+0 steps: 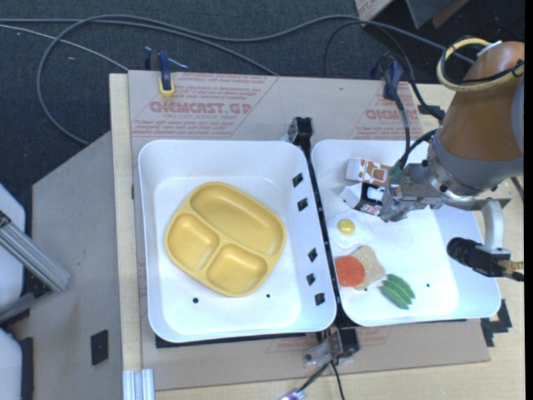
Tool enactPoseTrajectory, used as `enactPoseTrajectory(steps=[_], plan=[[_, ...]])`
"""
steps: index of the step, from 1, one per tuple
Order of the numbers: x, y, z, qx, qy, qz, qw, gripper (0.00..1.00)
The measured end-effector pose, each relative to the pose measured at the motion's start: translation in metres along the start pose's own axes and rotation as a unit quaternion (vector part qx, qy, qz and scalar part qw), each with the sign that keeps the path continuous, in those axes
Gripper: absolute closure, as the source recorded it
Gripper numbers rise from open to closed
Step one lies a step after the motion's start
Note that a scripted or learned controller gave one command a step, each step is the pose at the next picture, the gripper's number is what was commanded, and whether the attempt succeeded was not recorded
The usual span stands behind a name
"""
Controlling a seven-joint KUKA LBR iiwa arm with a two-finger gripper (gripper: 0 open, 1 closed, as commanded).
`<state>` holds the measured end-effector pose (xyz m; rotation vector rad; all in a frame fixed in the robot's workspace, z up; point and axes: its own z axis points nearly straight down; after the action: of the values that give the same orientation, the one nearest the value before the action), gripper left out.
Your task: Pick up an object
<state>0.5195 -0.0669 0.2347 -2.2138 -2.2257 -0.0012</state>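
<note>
**A:** What sits in the left bin?

**B:** A yellow divided plate, three compartments, lying flat near the middle of the bin.

**A:** And the right bin?

**B:** Small toy food items. A fried egg lies close to the divider between the bins. Just below it a red tomato slice rests on a tan piece that looks like bread, and a green pea pod lies just beside those, toward the near edge. A small white and brown box sits at the far side of the bin.

**A:** Where is the arm?

**B:** It reaches in from the right, its orange band over the bin's far right corner. The gripper is low over the right bin, between the box and the egg, with a dark and white item right at its tip that I cannot identify.

**A:** Is it holding anything?

**B:** I cannot tell; the wrist hides how the tip stands, and nothing is visibly clamped.
</note>
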Motion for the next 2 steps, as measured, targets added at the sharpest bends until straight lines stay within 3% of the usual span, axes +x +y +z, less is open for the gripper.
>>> enactPoseTrajectory(steps=[2], plan=[[0.092,0.021,0.005,-0.001,-0.001,0.0,1.0,1.0]])
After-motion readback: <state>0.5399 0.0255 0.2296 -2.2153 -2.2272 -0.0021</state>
